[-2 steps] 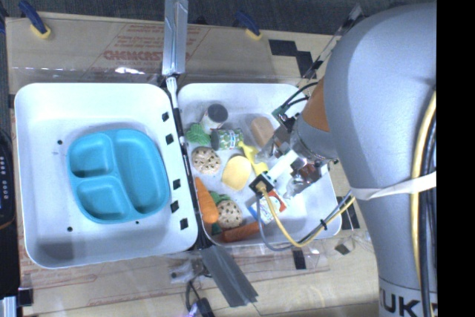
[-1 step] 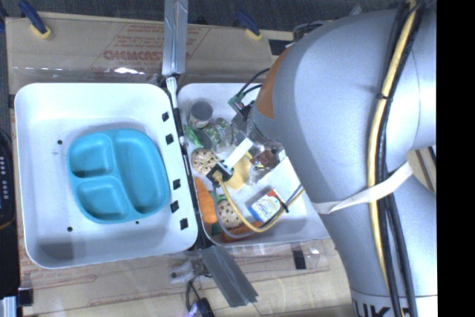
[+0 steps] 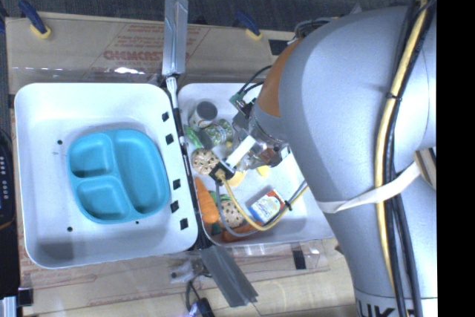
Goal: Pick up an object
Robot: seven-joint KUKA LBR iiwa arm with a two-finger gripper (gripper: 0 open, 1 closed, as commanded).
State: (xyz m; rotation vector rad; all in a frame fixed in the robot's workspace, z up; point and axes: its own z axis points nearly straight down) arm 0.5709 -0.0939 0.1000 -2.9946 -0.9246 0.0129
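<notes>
Your hand (image 3: 231,159) hangs low in the right bin (image 3: 312,228), above a cookie (image 3: 202,159); whether it is spread or pinching, you cannot tell. Crowded neighbours, a carrot (image 3: 208,206) and a packet (image 3: 267,206), could be nudged or caught instead. The arm (image 3: 349,130) hides the bin's right side.

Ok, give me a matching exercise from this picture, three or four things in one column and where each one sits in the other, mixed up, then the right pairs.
Things:
1. blue divided plate
2. carrot
3. grey round can
4. pincer

Places:
A. near the far end of the right bin
B. in the left bin
C. along the right bin's left wall, toward the near end
D. over the middle of the right bin

Pairs: 1-B, 2-C, 3-A, 4-D
</notes>
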